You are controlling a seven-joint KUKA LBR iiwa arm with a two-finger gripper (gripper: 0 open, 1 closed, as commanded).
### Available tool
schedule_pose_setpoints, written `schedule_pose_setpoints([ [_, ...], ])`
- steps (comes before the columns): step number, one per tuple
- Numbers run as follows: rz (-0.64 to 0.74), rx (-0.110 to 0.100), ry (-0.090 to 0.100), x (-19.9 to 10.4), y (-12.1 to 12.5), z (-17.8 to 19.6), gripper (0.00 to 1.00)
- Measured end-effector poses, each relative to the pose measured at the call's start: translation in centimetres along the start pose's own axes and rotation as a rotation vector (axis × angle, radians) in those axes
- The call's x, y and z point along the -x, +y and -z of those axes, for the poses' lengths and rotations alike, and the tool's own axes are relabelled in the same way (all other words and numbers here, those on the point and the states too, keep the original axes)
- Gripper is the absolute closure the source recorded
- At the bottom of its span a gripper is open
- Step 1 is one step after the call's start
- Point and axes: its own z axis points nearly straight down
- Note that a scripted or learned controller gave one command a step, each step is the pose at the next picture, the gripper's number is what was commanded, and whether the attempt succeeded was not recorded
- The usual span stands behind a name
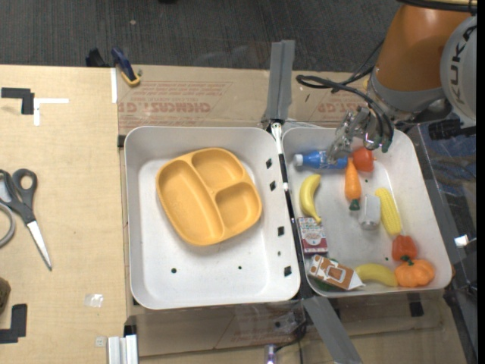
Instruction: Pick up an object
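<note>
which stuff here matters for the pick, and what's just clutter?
In play:
hand, at the right bin's back edge
blue bottle
carrot
two bananas
corn cob
two cartons

Lying about:
yellow divided plate in the left bin
scissors
clamp

a light wooden desk (68, 226) fills the left side, with scissors (26, 211) lying on it near the edge and black tape marks by the corners. a brown cardboard sheet (197, 101) with reversed printing lies behind the bins. beyond it runs dark grey carpeted floor (227, 14). the light is even and soft.
</note>
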Motion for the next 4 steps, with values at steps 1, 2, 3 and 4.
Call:
schedule_pose_setpoints([
  [1,0.139,0.000,0.001,-3.7,-4.3,-11.9,1.00],
  [2,0.400,0.001,-0.001,0.9,-1.9,5.1,1.00],
  [3,0.400,0.001,0.000,0.9,-1.9,5.1,0.00],
  [4,0.340,0.001,-0.001,0.2,-9.4,-11.9,0.00],
])
